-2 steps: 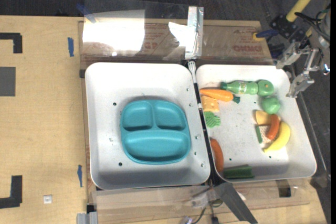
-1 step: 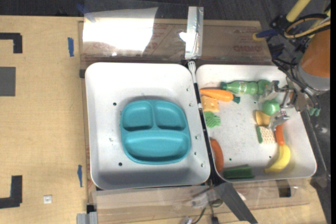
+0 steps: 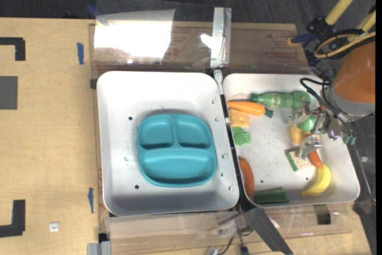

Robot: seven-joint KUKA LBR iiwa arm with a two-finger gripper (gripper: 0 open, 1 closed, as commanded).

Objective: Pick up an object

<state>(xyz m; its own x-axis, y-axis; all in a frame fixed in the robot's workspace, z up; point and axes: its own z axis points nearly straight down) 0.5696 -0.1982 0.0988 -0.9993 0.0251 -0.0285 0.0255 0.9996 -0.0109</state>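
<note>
The right bin (image 3: 343,188) holds several toy foods. An orange carrot (image 3: 246,108) and a long green vegetable (image 3: 279,99) lie along its far side. Nearer the divider sit a yellow block (image 3: 239,120) and a small green leafy piece (image 3: 242,137). A red-orange sausage (image 3: 246,175) and a dark green bar (image 3: 270,195) lie at the near left, and a yellow banana (image 3: 319,181) at the near right. My gripper (image 3: 309,141) is low in the bin's right half, among a small yellow piece (image 3: 296,134), a green piece (image 3: 307,123) and a green-edged slice (image 3: 296,159).
The left bin (image 3: 113,98) bears a teal divided plate (image 3: 176,148). A clear plastic sheet (image 3: 155,39) lies behind the bins. The arm's orange band (image 3: 358,77) and its cables hang over the right bin's far right corner.
</note>
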